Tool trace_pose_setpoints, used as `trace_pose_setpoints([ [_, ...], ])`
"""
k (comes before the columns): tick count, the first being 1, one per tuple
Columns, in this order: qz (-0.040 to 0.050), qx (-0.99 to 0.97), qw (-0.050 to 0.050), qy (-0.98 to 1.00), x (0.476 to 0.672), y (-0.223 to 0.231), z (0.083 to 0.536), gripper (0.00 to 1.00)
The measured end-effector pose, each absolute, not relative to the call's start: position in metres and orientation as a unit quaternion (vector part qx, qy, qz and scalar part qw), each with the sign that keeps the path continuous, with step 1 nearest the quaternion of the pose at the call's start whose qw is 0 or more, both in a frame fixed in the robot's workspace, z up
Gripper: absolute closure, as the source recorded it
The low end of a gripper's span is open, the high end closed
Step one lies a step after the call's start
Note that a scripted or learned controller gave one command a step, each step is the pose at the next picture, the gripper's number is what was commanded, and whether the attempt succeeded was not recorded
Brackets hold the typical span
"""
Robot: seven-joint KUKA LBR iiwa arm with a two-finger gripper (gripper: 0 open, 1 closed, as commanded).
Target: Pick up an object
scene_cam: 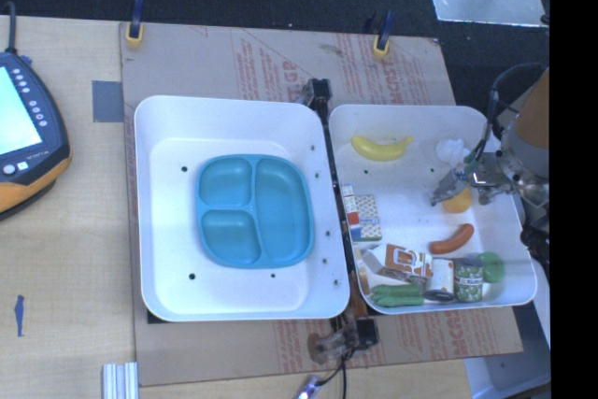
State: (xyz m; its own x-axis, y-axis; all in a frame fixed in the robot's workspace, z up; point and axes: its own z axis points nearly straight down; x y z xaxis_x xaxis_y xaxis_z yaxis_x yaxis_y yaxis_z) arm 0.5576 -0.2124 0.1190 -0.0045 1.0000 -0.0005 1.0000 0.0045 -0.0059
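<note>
My gripper (455,183) hangs over the right side of the right bin (411,122), its metal fingers pointing left and down. A small orange-yellow piece (458,201) lies directly under the fingertips; whether they touch it I cannot tell. A yellow banana (380,147) lies at the bin's back, a sausage (451,239) below the gripper. Along the front edge sit a small box (361,216), a flat carton (407,263), a green pod (397,295), a can (469,279) and a green round thing (491,268). A crumpled clear piece (450,149) lies just behind the gripper.
The left bin (168,121) holds a blue divided plate (254,210). A teach pendant (26,128) lies on the bench at the far left. Two clamps (135,23) (382,35) pin the cardboard sheet at the back.
</note>
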Motion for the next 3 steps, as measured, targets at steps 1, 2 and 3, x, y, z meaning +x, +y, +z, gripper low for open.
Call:
trace_pose_setpoints([
  [1, 0.0022, -0.704, 0.001, -0.71, 0.559, -0.213, 0.13, 1.0],
  [2, 0.0001, -0.706, 0.0, -0.709, 0.644, -0.175, 0.219, 1.0],
  [3, 0.0009, -0.706, 0.002, -0.708, 0.642, -0.116, 0.23, 1.0],
])
